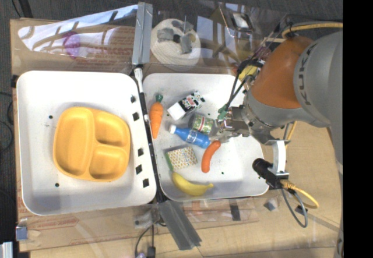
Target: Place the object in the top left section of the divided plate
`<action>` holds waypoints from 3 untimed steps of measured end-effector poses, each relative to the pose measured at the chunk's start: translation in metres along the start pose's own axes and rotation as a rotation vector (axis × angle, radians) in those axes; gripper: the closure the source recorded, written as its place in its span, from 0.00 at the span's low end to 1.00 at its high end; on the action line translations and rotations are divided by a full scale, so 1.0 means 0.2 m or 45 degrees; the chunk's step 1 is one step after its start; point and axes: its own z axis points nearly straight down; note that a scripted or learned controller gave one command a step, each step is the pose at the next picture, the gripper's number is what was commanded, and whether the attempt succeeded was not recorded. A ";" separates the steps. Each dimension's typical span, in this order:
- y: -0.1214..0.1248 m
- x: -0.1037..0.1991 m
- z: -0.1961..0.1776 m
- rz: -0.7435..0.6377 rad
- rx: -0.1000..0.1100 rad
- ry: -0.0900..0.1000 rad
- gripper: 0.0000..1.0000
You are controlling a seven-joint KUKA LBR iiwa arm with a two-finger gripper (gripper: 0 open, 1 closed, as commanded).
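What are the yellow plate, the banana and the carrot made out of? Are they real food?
The yellow divided plate looks like smooth moulded plastic: one even colour with soft shiny spots. The small yellow banana and the orange carrot with a green top look like plastic toys too, with flat, even colour and a slight gloss, though the camera view can't settle that.

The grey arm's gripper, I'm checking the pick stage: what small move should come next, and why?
Probably a short descent toward the pile. The gripper hovers in the right white bin by the green can and blue bottle, with nothing visibly between its fingers, while the yellow divided plate in the left bin awaits an object.
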 end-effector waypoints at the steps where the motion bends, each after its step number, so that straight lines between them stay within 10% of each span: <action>1: 0.18 0.30 0.04 0.122 0.004 0.000 1.00; 3: 0.25 1.16 0.08 -0.237 0.007 -0.001 1.00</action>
